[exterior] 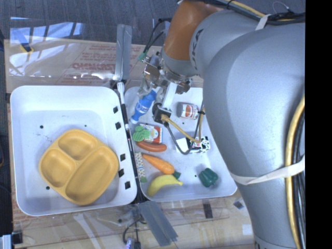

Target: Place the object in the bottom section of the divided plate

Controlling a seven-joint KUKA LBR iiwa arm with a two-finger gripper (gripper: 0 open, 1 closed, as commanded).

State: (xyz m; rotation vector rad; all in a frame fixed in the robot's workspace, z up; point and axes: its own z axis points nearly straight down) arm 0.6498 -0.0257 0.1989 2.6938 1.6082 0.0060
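Well, from where I stand the grey arm's fingers (pixel 154 87) hang low over the far end of the right-hand shallow white bin (pixel 220 188). I cannot tell whether they are open or closed, because the wrist hides them from me.

Just beside the fingers, on their left and nearer me, lies a clear plastic bottle with a blue label (pixel 144 102). I can't say it is gripped. Its long axis runs slantwise, from the fingers down towards the wall shared by the two bins. Being much the closest thing to the fingers, it is my guess for the object meant.

The yellow plastic divided plate (pixel 78 165) sits well apart from the fingers, to their left and nearer me, in the left-hand shallow white bin (pixel 31 102). Its large bottom section (pixel 93 176) is on the plate's near side. By my reckoning, any carry has to go left over that shared wall and then towards me.

Nearer me than the fingers lie these:
- a small red-and-green carton (pixel 148 134)
- a red sausage (pixel 151 147)
- an orange carrot (pixel 159 164)
- a yellow banana (pixel 162 183)
- a dark green pepper (pixel 208 177)

To the fingers' right is a small red-and-white can (pixel 188 110), its label too small to read. Reddish print on the clear plastic sheet (pixel 78 61) on the bench is also illegible.
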